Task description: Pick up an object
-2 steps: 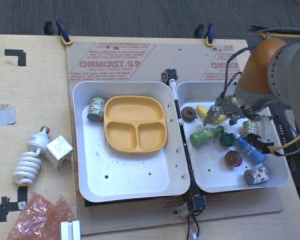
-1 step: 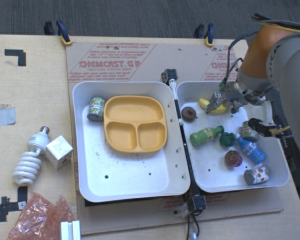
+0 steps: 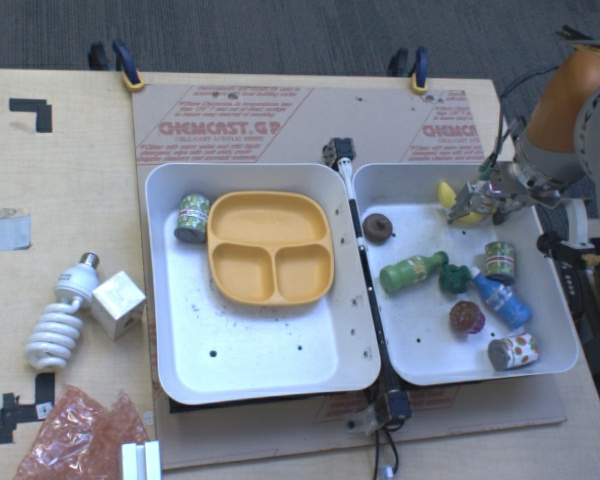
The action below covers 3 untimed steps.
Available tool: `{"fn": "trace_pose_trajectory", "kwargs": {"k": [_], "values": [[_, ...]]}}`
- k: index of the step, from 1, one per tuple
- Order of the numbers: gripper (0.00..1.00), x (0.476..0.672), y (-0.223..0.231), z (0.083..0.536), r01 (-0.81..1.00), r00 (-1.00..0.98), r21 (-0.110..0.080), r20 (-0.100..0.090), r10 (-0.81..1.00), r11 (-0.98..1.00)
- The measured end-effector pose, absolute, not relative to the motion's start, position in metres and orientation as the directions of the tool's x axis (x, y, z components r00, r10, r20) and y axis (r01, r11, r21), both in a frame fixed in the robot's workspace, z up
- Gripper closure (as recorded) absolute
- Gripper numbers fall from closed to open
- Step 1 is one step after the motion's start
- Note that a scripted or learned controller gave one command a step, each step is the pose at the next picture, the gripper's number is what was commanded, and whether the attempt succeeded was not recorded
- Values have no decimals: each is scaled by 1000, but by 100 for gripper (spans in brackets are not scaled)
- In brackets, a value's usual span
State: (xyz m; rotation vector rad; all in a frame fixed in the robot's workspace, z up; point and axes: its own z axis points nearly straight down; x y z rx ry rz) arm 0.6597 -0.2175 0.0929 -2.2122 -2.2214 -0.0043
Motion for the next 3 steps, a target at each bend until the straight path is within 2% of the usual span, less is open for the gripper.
{"fn": "trace_pose_trajectory", "kwargs": {"k": [1,2,3], "values": [[100,659,-220,103,1000,-6,-5,1,1000,6],[0,660,-217,103,1000,-8,-2,5,1000,8],[100,660,-218,114,1000,-10,-6,2,1000,10]]}}
